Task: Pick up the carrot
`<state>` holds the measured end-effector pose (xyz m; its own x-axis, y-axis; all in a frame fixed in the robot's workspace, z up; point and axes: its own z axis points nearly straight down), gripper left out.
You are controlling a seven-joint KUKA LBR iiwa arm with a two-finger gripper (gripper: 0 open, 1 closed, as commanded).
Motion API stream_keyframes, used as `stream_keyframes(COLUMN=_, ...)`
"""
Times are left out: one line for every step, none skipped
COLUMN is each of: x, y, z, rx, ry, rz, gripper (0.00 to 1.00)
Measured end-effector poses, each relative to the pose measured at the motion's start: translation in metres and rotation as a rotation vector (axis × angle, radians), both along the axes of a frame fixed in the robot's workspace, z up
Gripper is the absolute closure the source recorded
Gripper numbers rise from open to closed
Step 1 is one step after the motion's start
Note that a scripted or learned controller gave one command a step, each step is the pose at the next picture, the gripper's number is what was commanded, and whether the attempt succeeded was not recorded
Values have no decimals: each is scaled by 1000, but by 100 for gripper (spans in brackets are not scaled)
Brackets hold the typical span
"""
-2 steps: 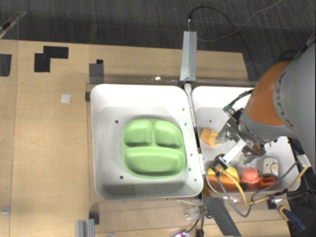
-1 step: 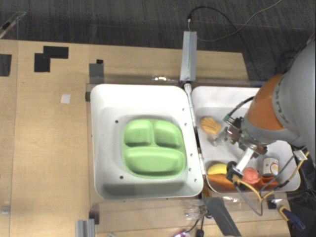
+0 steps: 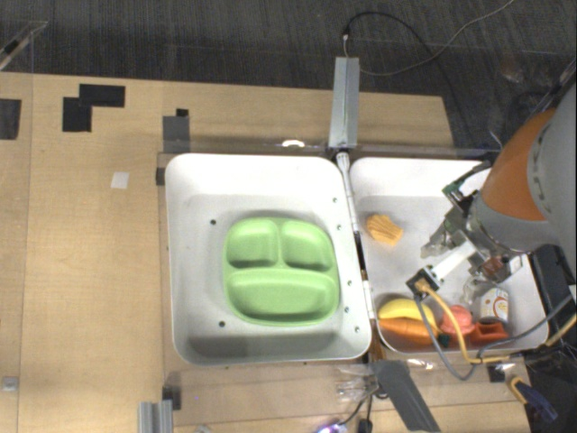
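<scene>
The carrot lies at the near edge of the right bin, close to that bin's left corner, its orange length running roughly left to right along the front wall. A yellow piece — a banana or lemon, perhaps — sits right against its far side, and a pink-red item crowds its right end, with an orange-red piece beyond that. A small corn-like chunk rests well apart, up the bin near the divider.

The gripper hangs above the middle of the right bin, so the carrot lies toward the near-left from it, lower in the view. Whether the jaws stand wide or narrow cannot be told here — cables and metal parts clutter the wrist.

The green divided plate sits in the left bin, out of the way. For a clean pinch the jaws probably need to close across the carrot's short width, front to back.
</scene>
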<state>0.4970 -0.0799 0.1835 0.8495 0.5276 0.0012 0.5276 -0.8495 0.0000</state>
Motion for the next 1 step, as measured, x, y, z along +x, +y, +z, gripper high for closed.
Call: stream_keyframes(x=-9, y=-16, z=-1, rx=0, ry=1, rz=-347, gripper=0)
